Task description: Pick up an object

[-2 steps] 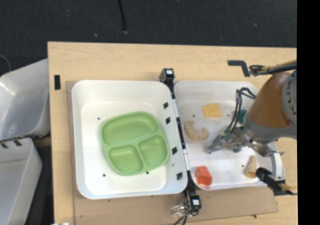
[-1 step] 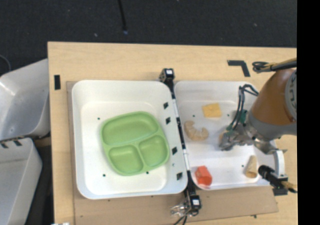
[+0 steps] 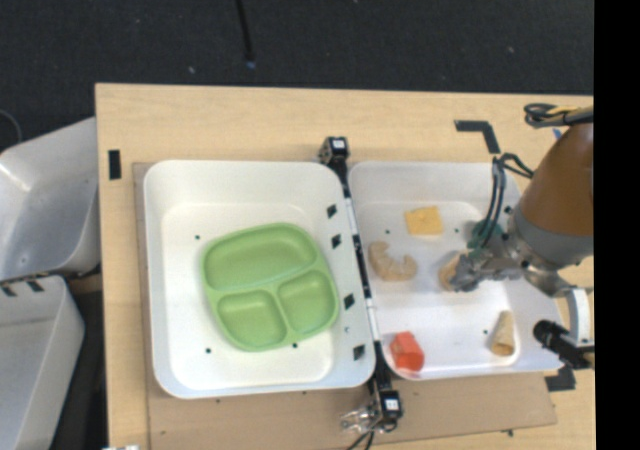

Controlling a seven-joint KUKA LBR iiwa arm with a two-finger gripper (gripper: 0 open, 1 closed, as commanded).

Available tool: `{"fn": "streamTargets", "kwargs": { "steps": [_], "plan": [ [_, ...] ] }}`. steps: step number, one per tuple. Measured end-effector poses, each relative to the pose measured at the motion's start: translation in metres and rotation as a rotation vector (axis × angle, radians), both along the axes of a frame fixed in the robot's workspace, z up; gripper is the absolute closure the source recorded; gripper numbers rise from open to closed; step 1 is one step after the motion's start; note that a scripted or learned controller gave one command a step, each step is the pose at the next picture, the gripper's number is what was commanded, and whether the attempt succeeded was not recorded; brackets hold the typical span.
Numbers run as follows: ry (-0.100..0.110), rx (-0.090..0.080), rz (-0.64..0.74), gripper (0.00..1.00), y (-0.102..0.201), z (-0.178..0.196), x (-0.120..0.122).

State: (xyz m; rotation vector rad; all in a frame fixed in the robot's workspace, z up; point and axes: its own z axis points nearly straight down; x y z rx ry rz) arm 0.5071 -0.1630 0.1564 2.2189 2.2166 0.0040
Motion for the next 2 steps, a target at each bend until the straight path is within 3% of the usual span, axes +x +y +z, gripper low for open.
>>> {"fn": "streamTargets", "kwargs": {
  "steps": [1,2],
  "plan": [
    [-0.003,-0.001,0.003,1.00,-0.0003,0.0622,-0.0043],
    [0.003,0.000,0.003,1.00,-0.0012,0.0609,-0.0034]
  ]
}}
